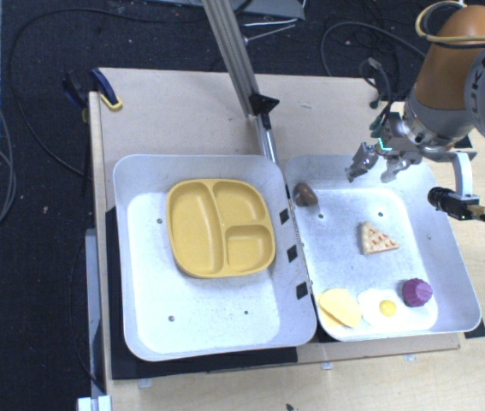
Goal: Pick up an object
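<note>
My gripper (pixel 375 168) hangs open over the far edge of the right bin (pixel 447 255), with nothing between its fingers. In that bin lie a brown rounded object (pixel 306 195) at the far left corner, a triangular waffle piece (pixel 378 239) in the middle, a purple object (pixel 416 292) near the front right, a fried egg (pixel 385 306) and a yellow slice (pixel 338 306) along the front edge. The waffle piece sits below and slightly right of the gripper.
The left bin (pixel 139 298) holds a yellow divided plate (pixel 221 228). A grey metal pole (pixel 233 50) slants down from the top to the gap between the bins. Cables lie on the dark floor around the bench.
</note>
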`<control>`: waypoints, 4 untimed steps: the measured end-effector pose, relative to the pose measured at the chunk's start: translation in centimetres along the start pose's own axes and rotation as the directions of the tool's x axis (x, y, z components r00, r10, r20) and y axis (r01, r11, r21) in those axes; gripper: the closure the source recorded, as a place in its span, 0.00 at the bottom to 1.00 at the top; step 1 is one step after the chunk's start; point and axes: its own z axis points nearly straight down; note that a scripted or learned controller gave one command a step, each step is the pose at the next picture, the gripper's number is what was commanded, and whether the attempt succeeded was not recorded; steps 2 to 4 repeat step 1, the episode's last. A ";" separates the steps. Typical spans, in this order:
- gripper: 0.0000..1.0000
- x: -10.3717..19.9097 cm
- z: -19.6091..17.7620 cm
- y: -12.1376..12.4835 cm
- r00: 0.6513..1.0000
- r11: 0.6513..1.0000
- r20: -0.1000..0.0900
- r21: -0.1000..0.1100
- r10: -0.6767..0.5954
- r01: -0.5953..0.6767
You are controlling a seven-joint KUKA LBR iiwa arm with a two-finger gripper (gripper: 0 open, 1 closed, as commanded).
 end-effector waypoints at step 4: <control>0.00 0.0 -0.2 0.1 1.000 1.000 0.001 -0.004 -0.001 0.001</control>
